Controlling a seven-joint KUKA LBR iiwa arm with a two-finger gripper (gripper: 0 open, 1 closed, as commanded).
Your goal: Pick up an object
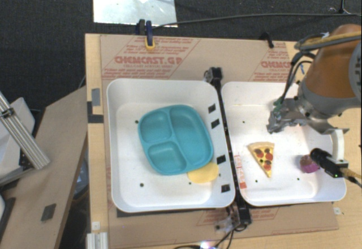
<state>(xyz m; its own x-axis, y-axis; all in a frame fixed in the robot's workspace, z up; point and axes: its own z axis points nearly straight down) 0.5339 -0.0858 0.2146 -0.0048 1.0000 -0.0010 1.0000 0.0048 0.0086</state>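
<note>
Pizza slice (262, 158) nr hand (276, 121), apart.

1. Two white bins sit side by side: the left bin (121, 129) and the right bin (243, 101).
2. A teal divided plate (175, 139) lies flat in the middle of the left bin.
3. A yellow flat piece (205, 174) protrudes from under the plate's near right edge.
4. A pizza slice (263, 157) lies flat in the right bin, tip toward the near wall.
5. A purple object (308, 164), possibly rounded, lies right of the slice, partly hidden.
6. The gripper (276, 123) hangs over the right bin, beyond the slice and apart from it.
</note>
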